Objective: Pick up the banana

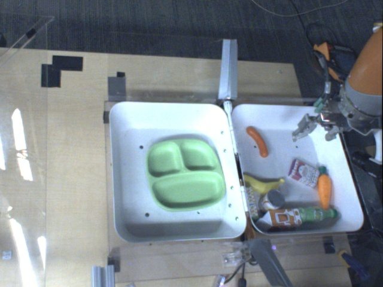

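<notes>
The yellow banana lies in the right bin, near its left wall and toward the front. My gripper hovers over the bin's far right part, well away from the banana, up and to its right. Its two fingers are spread apart, with nothing between them.
In the right bin also lie an orange sausage, a small maroon packet, a carrot, a green bottle and a grey can beside the banana. The left bin holds a green divided tray.
</notes>
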`<action>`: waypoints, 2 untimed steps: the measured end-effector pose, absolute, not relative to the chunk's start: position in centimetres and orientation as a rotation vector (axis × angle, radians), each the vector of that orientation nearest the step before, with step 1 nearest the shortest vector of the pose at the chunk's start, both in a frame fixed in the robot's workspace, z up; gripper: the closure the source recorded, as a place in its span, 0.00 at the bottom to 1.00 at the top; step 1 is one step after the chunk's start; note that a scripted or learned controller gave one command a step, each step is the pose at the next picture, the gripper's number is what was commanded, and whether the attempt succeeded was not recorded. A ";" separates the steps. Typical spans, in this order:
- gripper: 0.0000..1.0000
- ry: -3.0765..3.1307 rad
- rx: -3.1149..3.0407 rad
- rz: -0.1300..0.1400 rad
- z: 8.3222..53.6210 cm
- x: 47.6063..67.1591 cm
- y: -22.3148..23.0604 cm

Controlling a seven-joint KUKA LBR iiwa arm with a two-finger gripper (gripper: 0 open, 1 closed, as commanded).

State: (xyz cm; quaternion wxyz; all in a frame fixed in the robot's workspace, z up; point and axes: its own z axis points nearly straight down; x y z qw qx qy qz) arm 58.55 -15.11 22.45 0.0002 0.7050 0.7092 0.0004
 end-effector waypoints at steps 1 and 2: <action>0.00 2.627 1.721 0.003 12.9 59.0 -8.2; 0.00 2.893 1.203 0.005 9.3 53.1 -10.8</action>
